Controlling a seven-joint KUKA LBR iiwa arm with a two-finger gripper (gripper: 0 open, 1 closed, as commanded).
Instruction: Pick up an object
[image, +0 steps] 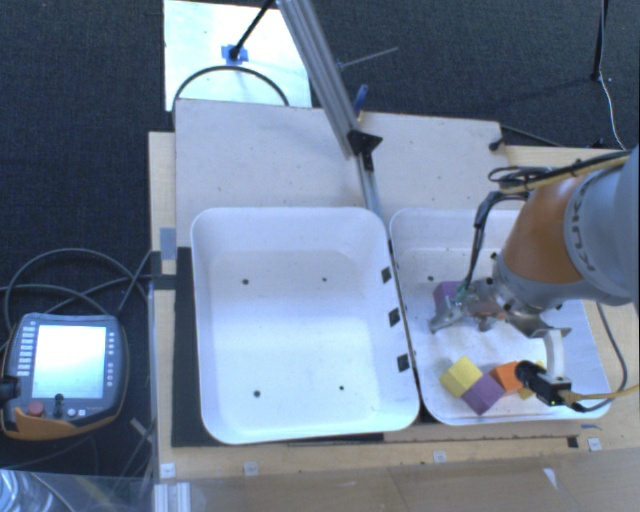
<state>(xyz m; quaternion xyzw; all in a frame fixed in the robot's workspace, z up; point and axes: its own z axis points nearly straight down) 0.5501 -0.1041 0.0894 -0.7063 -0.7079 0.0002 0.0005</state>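
Hovering low in the right bin (590, 345), the gripper (462, 312) is sitting just beside a purple object (445, 294); whether it is gripping anything cannot be told. Yellow block (462, 377), purple block (482, 393) and orange block (509, 377) are lying near the bin's front edge, apart from it.

The wooden bench (300, 150) bears two white bins, left bin (300, 320) touching right bin (420, 240).

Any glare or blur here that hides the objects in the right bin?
Camera view: bright, even light washes out the left bin; soft shadows lie under the arm; the yellow block, purple block and orange block stay readable; the gripper looks slightly soft.
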